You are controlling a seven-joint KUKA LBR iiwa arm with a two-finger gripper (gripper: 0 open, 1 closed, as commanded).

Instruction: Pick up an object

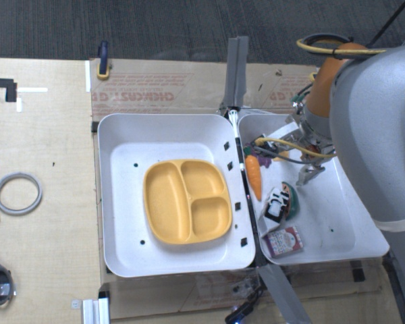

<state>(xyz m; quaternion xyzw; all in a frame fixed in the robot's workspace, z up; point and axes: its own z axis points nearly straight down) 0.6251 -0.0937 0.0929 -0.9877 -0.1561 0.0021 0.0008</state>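
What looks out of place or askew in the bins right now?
Nothing looks spilled or broken. The yellow divided plate lies flat in the left bin. The carrot leans along the right bin's left wall, beside a small packet.

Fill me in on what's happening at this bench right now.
A grey robot arm reaches in from the right over the right bin, apparently trying to pick something up. Its pincer hangs above the bin floor, with nothing visibly between its fingers. Lying in that bin are a carrot, a small dark green item and a reddish packet. The left bin holds a yellow divided tray, untouched.
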